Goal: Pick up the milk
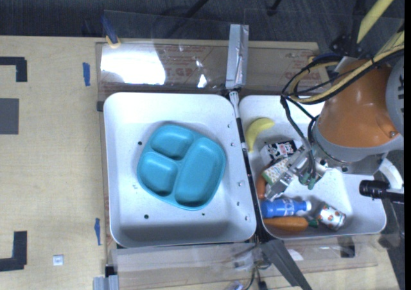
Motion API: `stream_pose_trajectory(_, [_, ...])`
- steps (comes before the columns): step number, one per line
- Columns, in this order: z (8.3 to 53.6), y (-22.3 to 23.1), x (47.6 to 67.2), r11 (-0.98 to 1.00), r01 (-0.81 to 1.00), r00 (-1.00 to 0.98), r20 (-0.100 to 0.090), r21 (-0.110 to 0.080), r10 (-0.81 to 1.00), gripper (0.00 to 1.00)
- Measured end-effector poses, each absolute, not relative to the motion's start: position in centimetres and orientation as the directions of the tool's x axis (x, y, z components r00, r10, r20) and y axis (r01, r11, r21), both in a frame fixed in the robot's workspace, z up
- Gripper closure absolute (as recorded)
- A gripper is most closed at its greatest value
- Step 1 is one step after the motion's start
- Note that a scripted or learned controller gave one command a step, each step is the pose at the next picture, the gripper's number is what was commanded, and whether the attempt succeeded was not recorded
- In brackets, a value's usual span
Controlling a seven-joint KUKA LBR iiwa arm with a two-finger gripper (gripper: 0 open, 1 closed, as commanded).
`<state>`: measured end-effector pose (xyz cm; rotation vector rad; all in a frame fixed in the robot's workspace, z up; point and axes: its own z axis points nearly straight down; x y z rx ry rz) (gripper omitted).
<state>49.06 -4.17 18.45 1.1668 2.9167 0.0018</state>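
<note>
- Hovering low over the right bin [366,215], the gripper [297,172] sits amid the clutter; whether its jaws are wide or narrow, cannot tell from this slant, and nothing is visibly held.
- Just above-left of the tool tip: the milk [280,149], a small cow-patterned carton, lying beside the yellow piece [258,129], apparently not clamped.
- Handling judgement: carton probably light, walls thin and somewhat crushable, printed surface likely slick; it tips easily if nudged from one side.
- Best hold, in my judgement: across the two flat opposite faces near mid-body, light squeeze, not on the edge.
- Below the tool: blue bottle [286,207], orange carrot-like item [287,223], and a can [331,218] just beyond; crowding risk.
- Far left of the tool: left bin [122,115] with blue divided plate [182,165], well apart.
</note>
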Motion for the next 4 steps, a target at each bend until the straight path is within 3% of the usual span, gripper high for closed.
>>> stream_pose_trajectory(1, [18.5,-1.8,54.7,0.741,0.671,-0.741,-0.003,0.003,0.671,0.0])
stream_pose_trajectory(2, [23.2,1.4,62.6,0.694,0.72,-0.694,-0.003,0.003,0.72,0.0])
stream_pose_trajectory(3, [22.7,0.2,52.6,0.697,0.717,-0.697,-0.001,0.001,0.717,0.0])
stream_pose_trajectory(4, [19.7,6.7,58.4,0.754,0.657,-0.754,-0.003,0.004,0.657,0.0])
